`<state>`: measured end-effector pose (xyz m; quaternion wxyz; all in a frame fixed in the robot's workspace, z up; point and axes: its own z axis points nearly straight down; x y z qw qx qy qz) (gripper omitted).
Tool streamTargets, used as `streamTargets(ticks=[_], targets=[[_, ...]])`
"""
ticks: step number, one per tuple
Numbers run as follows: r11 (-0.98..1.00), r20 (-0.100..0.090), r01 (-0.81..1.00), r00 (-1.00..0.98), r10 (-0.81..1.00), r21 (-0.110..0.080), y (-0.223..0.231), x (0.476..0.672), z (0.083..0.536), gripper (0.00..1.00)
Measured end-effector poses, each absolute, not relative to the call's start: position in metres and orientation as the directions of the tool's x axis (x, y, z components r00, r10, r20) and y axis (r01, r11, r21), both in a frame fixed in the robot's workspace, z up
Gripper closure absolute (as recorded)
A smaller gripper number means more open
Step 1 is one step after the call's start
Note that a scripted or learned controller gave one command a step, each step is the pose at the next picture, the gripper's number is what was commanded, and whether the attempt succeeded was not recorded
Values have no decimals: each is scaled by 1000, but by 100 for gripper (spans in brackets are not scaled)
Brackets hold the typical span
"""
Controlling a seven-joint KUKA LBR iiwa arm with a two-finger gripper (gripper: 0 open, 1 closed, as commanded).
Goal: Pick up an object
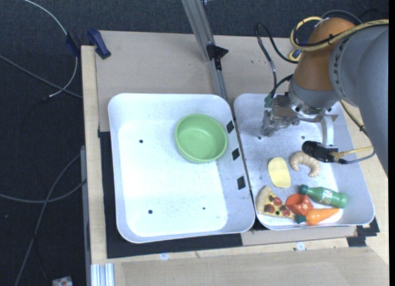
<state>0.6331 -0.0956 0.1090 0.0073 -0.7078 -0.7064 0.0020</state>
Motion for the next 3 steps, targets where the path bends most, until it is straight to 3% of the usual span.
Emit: streamTargets(ticks=[1,2,3], targets=[[-1,0,1000,1,1000,8,-96,632,155,100],[1,1,1000,-1,1000,5,-96,637,201,100],[1,1,1000,-1,1000,7,-96,628,259,100]])
